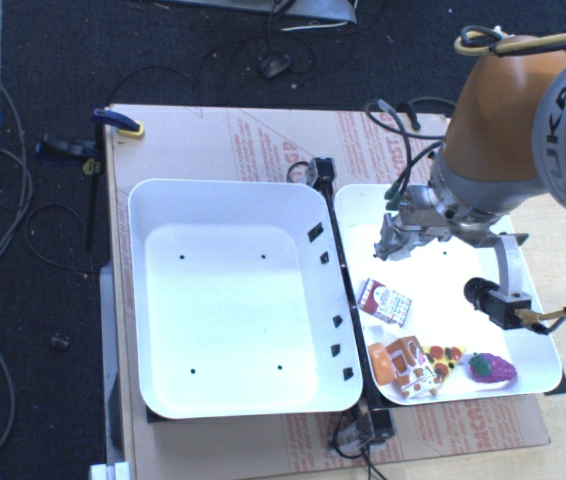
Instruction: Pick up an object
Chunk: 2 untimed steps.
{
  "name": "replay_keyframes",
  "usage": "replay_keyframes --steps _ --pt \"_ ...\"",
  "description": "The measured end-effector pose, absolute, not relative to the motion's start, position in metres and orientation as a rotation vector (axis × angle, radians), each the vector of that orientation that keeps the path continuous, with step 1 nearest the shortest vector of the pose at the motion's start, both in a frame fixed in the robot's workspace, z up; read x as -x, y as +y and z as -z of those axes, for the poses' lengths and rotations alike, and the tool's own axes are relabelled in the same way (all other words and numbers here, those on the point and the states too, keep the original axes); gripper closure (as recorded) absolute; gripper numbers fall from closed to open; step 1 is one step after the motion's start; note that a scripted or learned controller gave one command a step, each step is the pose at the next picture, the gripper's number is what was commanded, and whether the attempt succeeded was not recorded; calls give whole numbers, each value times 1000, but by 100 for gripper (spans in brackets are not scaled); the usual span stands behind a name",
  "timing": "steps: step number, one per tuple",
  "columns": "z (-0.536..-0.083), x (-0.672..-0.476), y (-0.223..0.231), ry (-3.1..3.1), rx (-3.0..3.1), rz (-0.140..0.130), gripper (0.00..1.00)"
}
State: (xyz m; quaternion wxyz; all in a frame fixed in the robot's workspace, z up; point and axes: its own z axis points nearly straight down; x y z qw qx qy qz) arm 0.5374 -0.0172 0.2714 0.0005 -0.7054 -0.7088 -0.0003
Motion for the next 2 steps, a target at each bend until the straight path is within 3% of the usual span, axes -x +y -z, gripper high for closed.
replay_keyframes --steps 2 --pt "-253 -511 87 -2226 2215 0 100"
